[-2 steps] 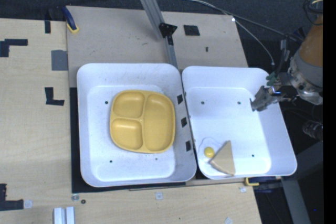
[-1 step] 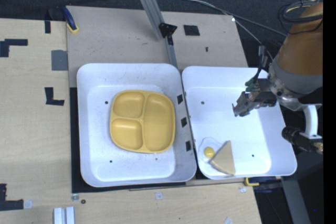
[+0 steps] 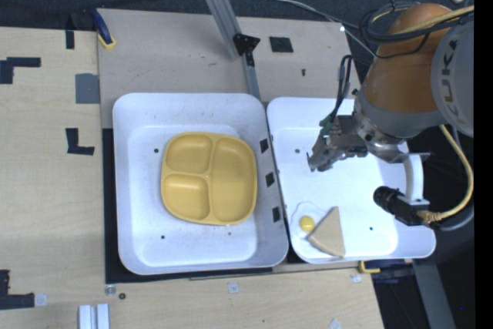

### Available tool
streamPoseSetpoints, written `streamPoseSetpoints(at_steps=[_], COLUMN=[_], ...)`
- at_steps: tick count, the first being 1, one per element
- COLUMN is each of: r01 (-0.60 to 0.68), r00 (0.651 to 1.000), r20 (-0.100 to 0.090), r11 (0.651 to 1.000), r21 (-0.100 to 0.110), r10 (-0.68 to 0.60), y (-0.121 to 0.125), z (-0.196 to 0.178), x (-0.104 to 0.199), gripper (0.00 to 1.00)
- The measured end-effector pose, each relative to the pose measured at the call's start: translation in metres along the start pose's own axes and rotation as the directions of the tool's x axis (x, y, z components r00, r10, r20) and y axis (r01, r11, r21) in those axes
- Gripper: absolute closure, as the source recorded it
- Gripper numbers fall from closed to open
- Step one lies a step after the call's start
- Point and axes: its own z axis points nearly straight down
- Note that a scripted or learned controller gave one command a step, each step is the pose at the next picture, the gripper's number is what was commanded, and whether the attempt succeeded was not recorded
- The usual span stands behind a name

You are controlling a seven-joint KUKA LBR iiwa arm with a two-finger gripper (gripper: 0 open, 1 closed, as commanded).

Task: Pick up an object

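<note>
Gripper [image 3: 318, 159] hangs over the right bin [image 3: 385, 243], centre-right of frame; whether it is spread or pressed together, cannot tell. Tan wedge [image 3: 330, 233] and small yellow ball [image 3: 306, 224] lie touching at that bin's lower left corner. Yellow divided plate [image 3: 209, 178] sits mid left bin [image 3: 139, 166].

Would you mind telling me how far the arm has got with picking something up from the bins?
Nothing looks picked yet. The tool hangs over the right bin, and no object is visible in it. The tan wedge and small yellow ball lie at that bin's near edge, apart from the tool; the yellow divided plate sits in the left bin. Reaching an object, gripping and lifting all remain.
</note>
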Motion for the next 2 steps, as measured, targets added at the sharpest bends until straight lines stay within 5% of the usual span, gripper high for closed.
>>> streamPoseSetpoints(at_steps=[2], r01=[-0.003], r00=[1.0], r20=[0.002], r11=[1.0], r21=[0.003], r10=[0.003], y=[-0.001], z=[0.024], x=[0.099], gripper=[1.0])
